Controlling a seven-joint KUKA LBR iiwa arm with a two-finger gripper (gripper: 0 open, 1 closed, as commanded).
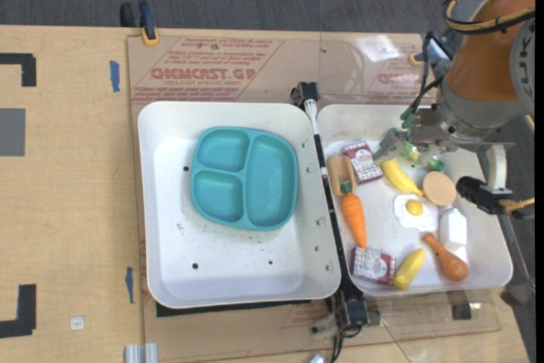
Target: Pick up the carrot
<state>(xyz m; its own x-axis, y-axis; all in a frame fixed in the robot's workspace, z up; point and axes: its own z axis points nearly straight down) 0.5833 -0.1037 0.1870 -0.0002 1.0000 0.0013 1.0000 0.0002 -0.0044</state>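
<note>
My tool [414, 142] hangs over the far part of the right bin [497, 275], above the toy food; can't tell its grip state from here, nothing seen gripped. Carrot [354, 218] lies flat in the right bin near its left wall, green top pointing far, orange tip pointing near, apart from my tool. Just far of it a brown bread-like piece [340, 172] and a dark red carton [365, 163]. Right of carrot: fried egg [412, 211], banana [399, 176], round tan slice [439, 189]. Near end of bin: second red packet [372, 264], small yellow piece [410, 268], drumstick [445, 258], white bottle [454, 228]. Left bin [161, 268] holds a teal divided plate [245, 178], three compartments. Both bins sit on the bench [68, 183] on a cardboard sheet [212, 64].
</note>
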